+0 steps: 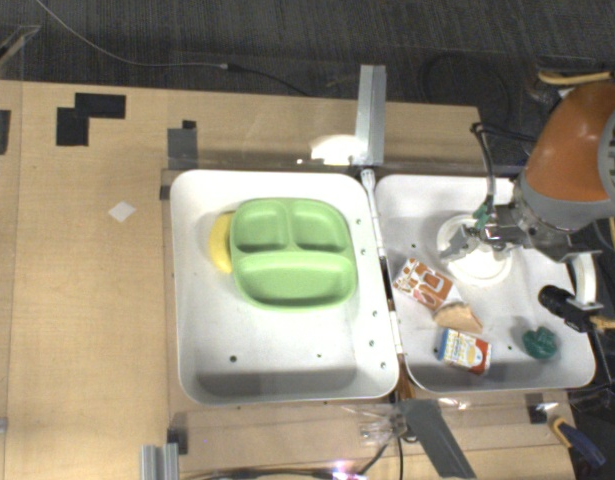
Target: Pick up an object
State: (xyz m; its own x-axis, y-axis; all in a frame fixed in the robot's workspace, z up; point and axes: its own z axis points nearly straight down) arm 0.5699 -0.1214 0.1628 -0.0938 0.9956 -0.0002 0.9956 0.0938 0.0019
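Item: right bin (412,213), contents as we are reading them. A white round piece (475,258) is sitting toward the far middle. A red-and-white patterned packet (425,284) is lying near the bin's left wall, with a tan wedge (459,317) just beside it on the near side. A small printed carton (463,351) is lying nearer still, and a teal-green lump (539,344) is resting by the near right corner.

Item: left bin (277,363). A green divided tray (290,251) is lying over a yellow thing (219,243), which is peeking out at the tray's left edge.

Item: gripper (485,234). It is hanging at the far edge of the white round piece, low over it or touching it. We are unable to tell which, or whether its grip is released or clenched.

Step in hand, as we are judging it — the reach onto a chosen object, with the white round piece looking the likeliest pick; nothing is showing as lifted.

Next move, in our judgement, is calling for a centred descent, a firm closure on the rim, and a straight lift clear of the packet.
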